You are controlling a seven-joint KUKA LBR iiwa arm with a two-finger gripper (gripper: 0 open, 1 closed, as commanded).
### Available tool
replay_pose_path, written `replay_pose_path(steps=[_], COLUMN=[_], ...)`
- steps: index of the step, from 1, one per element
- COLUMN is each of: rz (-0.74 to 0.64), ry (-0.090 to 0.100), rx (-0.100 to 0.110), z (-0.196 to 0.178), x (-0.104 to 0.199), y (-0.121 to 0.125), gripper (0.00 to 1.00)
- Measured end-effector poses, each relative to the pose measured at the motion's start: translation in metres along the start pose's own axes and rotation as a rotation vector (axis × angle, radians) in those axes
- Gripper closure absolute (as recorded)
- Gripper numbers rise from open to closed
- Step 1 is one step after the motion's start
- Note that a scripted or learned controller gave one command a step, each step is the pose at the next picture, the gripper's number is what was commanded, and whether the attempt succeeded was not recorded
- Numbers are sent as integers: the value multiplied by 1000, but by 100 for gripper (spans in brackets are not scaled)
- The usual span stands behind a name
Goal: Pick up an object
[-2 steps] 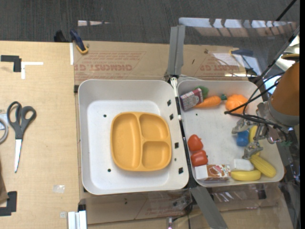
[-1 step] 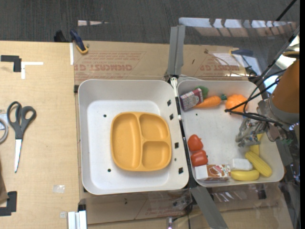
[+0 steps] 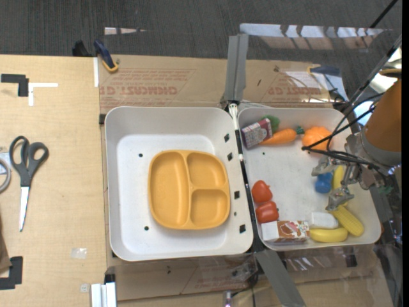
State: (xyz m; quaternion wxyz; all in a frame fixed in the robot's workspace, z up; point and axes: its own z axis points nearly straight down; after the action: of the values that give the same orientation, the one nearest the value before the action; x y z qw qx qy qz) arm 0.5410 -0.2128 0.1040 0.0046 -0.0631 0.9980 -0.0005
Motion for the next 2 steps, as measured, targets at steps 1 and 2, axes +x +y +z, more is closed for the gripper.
replay_pose_path(steps=[1,2], rz=[158,203], ry=[-12,-30], rx=[6,2], z=[4,1], x=[32,47], y=[18,5], gripper=[0,0])
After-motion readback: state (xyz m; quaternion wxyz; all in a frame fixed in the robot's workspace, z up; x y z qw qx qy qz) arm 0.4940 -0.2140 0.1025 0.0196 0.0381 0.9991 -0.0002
